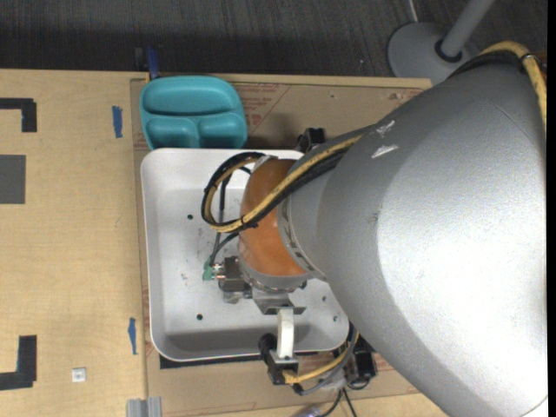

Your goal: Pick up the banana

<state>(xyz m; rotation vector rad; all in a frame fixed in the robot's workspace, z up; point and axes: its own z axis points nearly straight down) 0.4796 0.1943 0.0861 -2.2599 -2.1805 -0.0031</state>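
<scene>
Evidently, in the camera view the arm (434, 233) is reached in from the right and bent down over the left white bin (169, 233), so that the wrist (276, 272) and its orange band (261, 220) are seen from above, over the middle of that bin. The gripper (228, 278) is pointed down at the bin floor just left of the wrist and is largely covered by it. Whether it is spread or closed up cannot be told.

The step in hand is judged to be the descent onto the banana. To do it well, the gripper should be centred over the thickest part of the fruit and turned so that the closing line is set across the banana's length. It should then be lowered until the bin floor is nearly met and closed gently, since a banana is soft and easily bruised or rolled aside. During the lift the bin's walls should be kept well clear.

The banana's place cannot be read from this view. It is judged to be hidden beneath the wrist, on the bin floor. Its colour, curve and heading are therefore left untold.

A teal moulded tray (193, 115) is set on the worktop (69, 233) just beyond the bin's far wall.
</scene>
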